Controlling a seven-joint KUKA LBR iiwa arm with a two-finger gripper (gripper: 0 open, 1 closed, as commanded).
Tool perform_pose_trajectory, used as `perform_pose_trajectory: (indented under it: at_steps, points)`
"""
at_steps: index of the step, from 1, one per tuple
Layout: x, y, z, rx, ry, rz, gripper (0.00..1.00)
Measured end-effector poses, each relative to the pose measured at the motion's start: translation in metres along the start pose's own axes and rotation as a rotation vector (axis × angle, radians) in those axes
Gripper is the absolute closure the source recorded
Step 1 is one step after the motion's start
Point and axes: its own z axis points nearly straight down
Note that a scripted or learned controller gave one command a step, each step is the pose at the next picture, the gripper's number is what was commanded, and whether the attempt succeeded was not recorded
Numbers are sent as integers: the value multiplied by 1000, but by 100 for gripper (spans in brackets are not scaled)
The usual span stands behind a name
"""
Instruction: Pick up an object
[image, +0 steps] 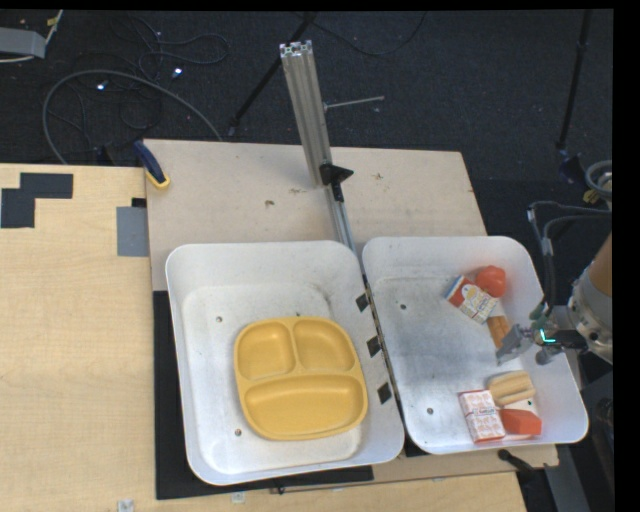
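Observation:
The right bin (440, 380) holds several small objects. A red round piece (491, 279) lies against a red and white carton (467, 294) at the back. An orange-brown stick (497, 329) lies just in front of them. A tan bun (509, 387), a red and white box (481, 415) and an orange-red piece (521, 424) sit near the front right corner. My gripper (520, 343) reaches in over the bin's right rim, just right of the orange-brown stick and above the bun. Nothing is visibly held in it.
The left bin (200, 300) carries a yellow divided plate (298, 377). A metal post (310, 110) rises behind the seam between the bins. Cables lie on the dark floor behind the bench. The right bin's left half is bare white floor.

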Motion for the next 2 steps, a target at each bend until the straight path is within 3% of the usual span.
perform_pose_trajectory:
  at_steps: [1,2]
  points:
    - [0,1,-1,-2,0,0,0]
    - [5,2,62,1,1,-1,0]
